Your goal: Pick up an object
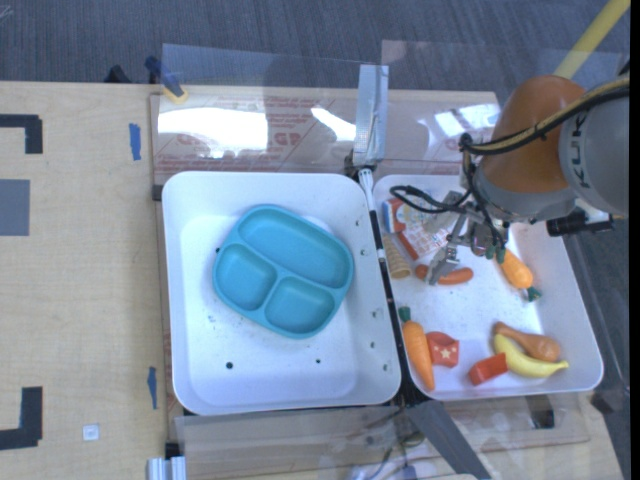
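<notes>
The pincer [447, 261] hangs low in the right bin [585, 358], right over a small red sausage [455, 276]; whether it's spread or pinching, I cannot tell. Nothing looks lifted yet, so the pickup remains undone.

left bin [190, 298]: blue divided plate [284, 283] | wooden bench [70, 298]

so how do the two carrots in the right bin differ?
The front carrot is longer and lies near the bin's left wall, running almost straight front to back. The back carrot is shorter, slants, and sits further right, close to the claw. The front one lies beside a red piece. Both are orange with a green end.
</notes>
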You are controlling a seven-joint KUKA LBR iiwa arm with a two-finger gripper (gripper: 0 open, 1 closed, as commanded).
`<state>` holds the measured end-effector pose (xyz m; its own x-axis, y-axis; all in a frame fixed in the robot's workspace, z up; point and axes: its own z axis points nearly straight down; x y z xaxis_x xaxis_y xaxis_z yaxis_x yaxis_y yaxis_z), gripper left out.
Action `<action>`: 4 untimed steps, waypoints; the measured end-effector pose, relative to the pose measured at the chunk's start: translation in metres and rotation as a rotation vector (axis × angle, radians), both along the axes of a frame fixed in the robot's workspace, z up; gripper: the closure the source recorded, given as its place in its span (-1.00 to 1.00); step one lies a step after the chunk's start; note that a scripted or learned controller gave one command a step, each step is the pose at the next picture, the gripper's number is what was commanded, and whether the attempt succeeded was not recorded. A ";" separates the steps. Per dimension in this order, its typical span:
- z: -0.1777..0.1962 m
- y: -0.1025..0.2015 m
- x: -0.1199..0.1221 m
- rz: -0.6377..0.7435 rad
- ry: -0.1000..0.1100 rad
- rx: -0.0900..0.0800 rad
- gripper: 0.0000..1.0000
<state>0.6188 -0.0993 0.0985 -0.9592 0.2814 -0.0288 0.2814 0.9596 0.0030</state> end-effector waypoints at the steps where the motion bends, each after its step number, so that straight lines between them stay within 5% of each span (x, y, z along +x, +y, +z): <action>1: 0.000 -0.020 0.039 -0.024 0.026 0.011 -1.00; 2: 0.002 -0.002 0.021 -0.167 -0.006 0.004 -1.00; 4: 0.002 0.006 0.017 -0.536 -0.008 0.020 -1.00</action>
